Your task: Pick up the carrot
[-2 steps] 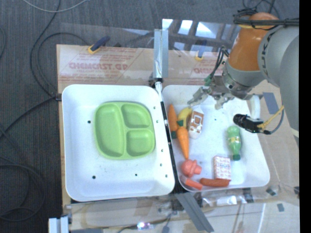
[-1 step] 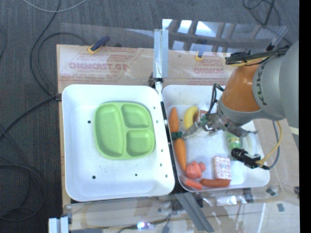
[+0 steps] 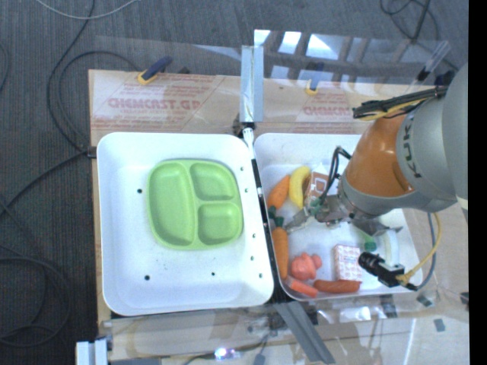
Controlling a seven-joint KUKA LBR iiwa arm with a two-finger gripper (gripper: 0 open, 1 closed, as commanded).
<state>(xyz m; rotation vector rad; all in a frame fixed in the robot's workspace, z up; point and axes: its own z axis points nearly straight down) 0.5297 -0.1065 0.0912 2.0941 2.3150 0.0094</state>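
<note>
The bench [image 3: 152,101] (brown board w/ red lettering) carried two shallow white bins side by side. The arm [image 3: 415,154], grey w/ an orange band above the wrist, reached in from the right and covered the upper right part of the right bin. The left bin [image 3: 122,280] held a green divided plate [image 3: 195,204] w/ three compartments, lying flat near the bin's middle. The right bin [image 3: 266,147] held the small items, approx. all in its left and lower parts. The gripper [image 3: 298,217] hung low over the bin's left half, pointing left, its tip just beside the lower end of the upper carrot; how far its jaws stood apart could not be told, and nothing could be seen held in it.

Items, largest to smallest:
- Carrot [image 3: 281,251]: long, orange, lying along the left wall of the right bin, roughly lengthwise, just below the gripper tip.
- Second carrot [image 3: 279,192]: shorter, orange, tilted, above the first and beside the banana.
- Red chilli [image 3: 336,286]: lying flat along the lower edge.
- Banana [image 3: 299,184]: yellow, upright in the view, just right of the second carrot.
- Patterned box [image 3: 347,261]: pink-white, right of the pink toy.
- Pink toy [image 3: 305,265]: lumpy (shape unclear), between long carrot and box.
- Brown packet [image 3: 318,185]: partly hidden by the wrist.
</note>
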